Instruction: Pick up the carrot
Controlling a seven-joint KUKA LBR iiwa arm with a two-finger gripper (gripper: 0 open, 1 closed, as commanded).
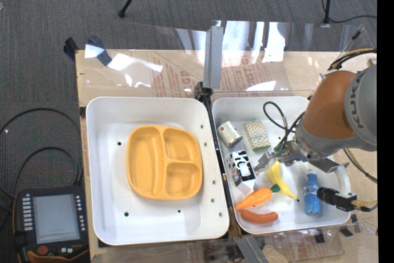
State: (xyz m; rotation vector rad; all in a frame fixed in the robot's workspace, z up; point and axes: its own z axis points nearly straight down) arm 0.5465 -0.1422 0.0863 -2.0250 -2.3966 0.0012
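The orange carrot (255,198) with a green tip lies near the front of the right bin (289,101), pointing left. My gripper (273,160) hangs over the middle of that bin, above and slightly right of the carrot and apart from it. It sits right over the top end of a yellow banana (276,176). Nothing shows as held.
A red sausage (258,216) lies just in front of the carrot. A blue bottle (311,194), a black-and-white box (241,167), a small can (229,132) and a green sponge (257,135) share the right bin. A yellow divided plate (164,162) rests in the left bin (98,132).
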